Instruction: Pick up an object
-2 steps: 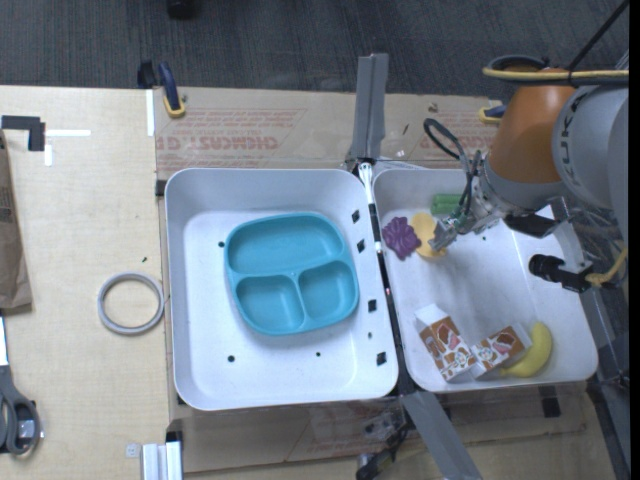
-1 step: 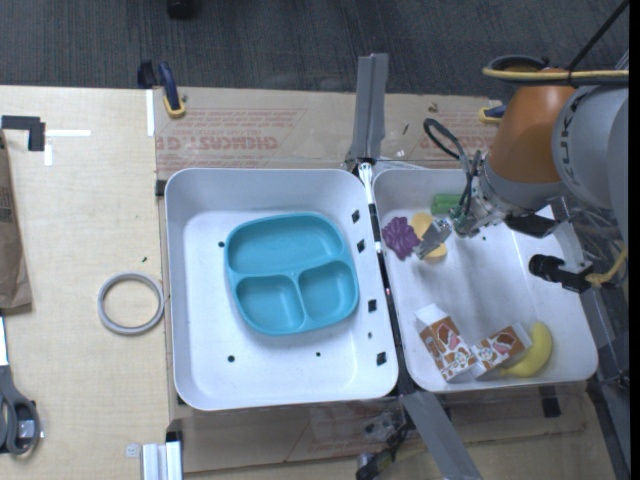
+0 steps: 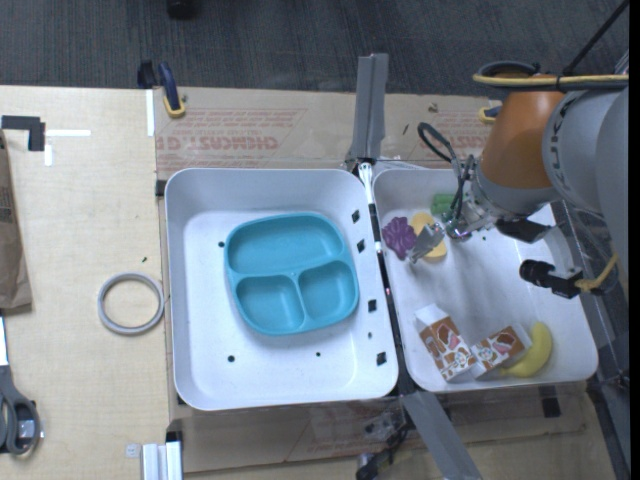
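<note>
Two white bins on the desk: left bin (image 3: 190, 298) holds one blue divided tray (image 3: 290, 273). Right bin (image 3: 470, 288) has one purple grape bunch (image 3: 398, 235), one banana (image 3: 535, 351), two cartons (image 3: 468, 348). Pincer (image 3: 430, 242) sits low beside the grapes, over a yellow item; grip state can't tell.

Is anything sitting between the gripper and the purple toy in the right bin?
Nothing visible. The gripper hangs low in the right bin, right beside the purple toy, with a yellow piece just under it. The banana and cartons lie further off.
</note>
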You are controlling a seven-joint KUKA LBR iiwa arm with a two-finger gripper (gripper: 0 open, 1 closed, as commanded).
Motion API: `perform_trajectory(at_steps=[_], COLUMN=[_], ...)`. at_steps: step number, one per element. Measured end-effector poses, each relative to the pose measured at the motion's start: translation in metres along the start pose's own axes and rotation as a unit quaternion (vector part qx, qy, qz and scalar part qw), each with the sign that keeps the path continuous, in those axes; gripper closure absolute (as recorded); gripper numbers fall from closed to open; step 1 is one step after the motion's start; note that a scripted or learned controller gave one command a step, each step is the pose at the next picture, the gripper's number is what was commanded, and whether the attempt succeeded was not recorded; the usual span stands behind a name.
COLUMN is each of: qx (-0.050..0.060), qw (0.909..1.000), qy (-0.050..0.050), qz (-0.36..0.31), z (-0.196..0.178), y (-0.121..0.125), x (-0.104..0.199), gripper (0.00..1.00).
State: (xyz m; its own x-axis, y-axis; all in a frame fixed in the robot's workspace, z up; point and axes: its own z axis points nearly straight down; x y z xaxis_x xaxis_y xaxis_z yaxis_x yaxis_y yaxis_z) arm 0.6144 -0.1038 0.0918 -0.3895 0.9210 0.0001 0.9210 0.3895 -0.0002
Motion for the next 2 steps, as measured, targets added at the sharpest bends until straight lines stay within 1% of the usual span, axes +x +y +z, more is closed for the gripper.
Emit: perform_trajectory(at_steps=[1,2], qx=[0.000,-0.001], qw=[1.0000,1.0000], qy=[0.000,0.000], qz=[0.000,0.001], z=[-0.0001,-0.0095], y=[0.0000,-0.0001], x=[-0.0002,-0.0014], gripper=[0.00,1.00])
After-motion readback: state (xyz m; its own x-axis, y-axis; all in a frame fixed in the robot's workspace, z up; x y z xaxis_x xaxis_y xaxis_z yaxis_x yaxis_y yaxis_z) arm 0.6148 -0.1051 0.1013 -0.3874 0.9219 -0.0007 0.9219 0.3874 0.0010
